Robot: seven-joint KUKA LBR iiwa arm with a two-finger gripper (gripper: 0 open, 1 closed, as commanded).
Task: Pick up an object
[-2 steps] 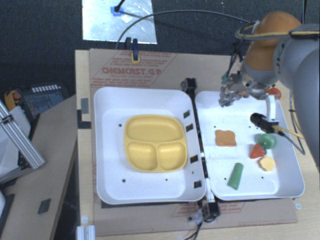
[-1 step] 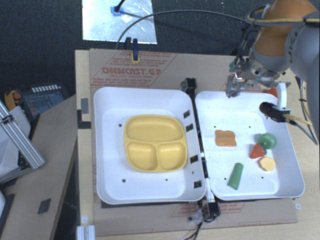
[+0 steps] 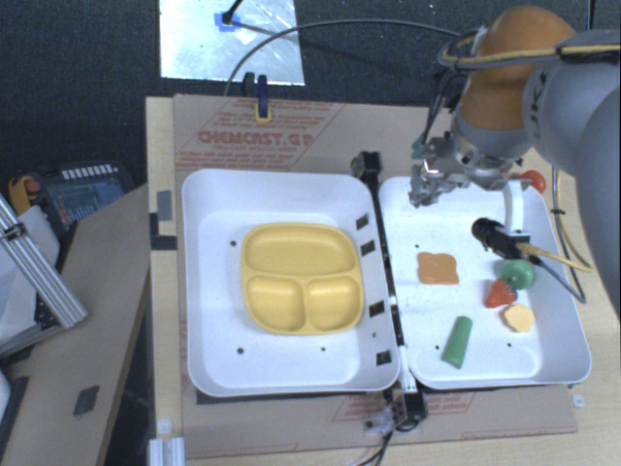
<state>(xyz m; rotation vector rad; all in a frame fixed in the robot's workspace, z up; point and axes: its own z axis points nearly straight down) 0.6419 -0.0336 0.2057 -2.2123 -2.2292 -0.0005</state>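
Observation:
My gripper (image 3: 423, 194) hangs over the far left part of the right bin (image 3: 485, 372), above bare white floor. Nothing shows between its fingers. In the right bin lie an orange toast-shaped piece (image 3: 438, 268), a green cylinder (image 3: 456, 342), a red piece (image 3: 499, 294), a green round piece (image 3: 517, 274) and a yellow piece (image 3: 519, 317). The toast piece sits nearest, a little below and to the right of the gripper. A small red thing (image 3: 533, 179) peeks out behind the wrist at the bin's far edge.
The left bin (image 3: 209, 260) holds a yellow divided tray (image 3: 301, 277) at its middle. A black divider (image 3: 380, 260) runs between the two bins. The arm's grey body crosses the upper right above the right bin.

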